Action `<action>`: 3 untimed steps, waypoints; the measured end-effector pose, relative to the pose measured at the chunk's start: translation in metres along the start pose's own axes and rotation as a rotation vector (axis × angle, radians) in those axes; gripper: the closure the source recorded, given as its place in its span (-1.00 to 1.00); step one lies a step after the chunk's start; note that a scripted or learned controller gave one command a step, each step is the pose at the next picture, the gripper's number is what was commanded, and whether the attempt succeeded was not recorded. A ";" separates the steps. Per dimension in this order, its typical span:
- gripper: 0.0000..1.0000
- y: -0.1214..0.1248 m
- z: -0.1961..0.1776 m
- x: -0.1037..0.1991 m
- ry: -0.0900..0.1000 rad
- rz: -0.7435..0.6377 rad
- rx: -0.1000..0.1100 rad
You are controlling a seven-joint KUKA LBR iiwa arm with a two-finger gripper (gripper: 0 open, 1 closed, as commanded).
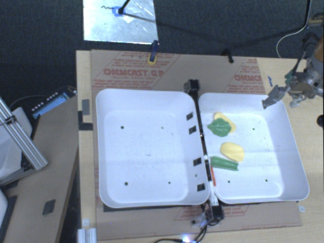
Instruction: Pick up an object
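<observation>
Look to the right-hand bin (283, 151) first: that is where every loose thing sits. Near its left wall, toward the far side, you have a green leaf-shaped piece (219, 128) lying partly over a pale yellow piece (223, 119) that peeks out behind it. Closer to you there is a yellow oval piece (232, 151), and just below it, touching or nearly so, a long green pod-like piece (224, 163) lying flat and angled slightly. A thin orange-red sliver (213, 176) lies near the divider where the two bins meet. The left-hand bin (147, 146) shows its bare white floor with a few dark dots.

Your gripper (281, 95) is at the far right corner of the right-hand bin, above the rim and well apart from the four pieces. You can see one grey finger (270, 97) pointing down and left toward the bin, with a second one further right; they appear spread apart with nothing between them, though the view there is small and a bit blurred, so treat that as likely and not certain. The wrist body (309, 82) sits at the frame's right edge with cables (291, 34) looping above it.

Both bins rest on a cardboard sheet (136, 67) printed with red lettering, on the bench (50, 156). Beyond the cardboard, on the dark floor, lies a shiny silver sheet (120, 14). A yellow-and-blue clip (152, 54) sits at the cardboard's far edge.
</observation>
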State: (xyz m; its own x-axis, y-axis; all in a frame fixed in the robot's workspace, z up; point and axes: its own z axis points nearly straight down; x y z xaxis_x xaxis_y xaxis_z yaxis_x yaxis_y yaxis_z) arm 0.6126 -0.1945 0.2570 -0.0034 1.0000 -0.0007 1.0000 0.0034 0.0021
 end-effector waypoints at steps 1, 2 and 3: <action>1.00 0.001 -0.011 0.000 -0.001 -0.004 -0.004; 1.00 -0.012 -0.204 -0.013 -0.007 -0.002 -0.018; 1.00 0.048 -0.252 0.011 -0.003 -0.005 -0.010</action>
State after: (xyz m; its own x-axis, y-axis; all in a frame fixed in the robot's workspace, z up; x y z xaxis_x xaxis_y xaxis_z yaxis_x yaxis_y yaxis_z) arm 0.6605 -0.1835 0.5095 -0.0086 1.0000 -0.0039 0.9999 0.0086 0.0116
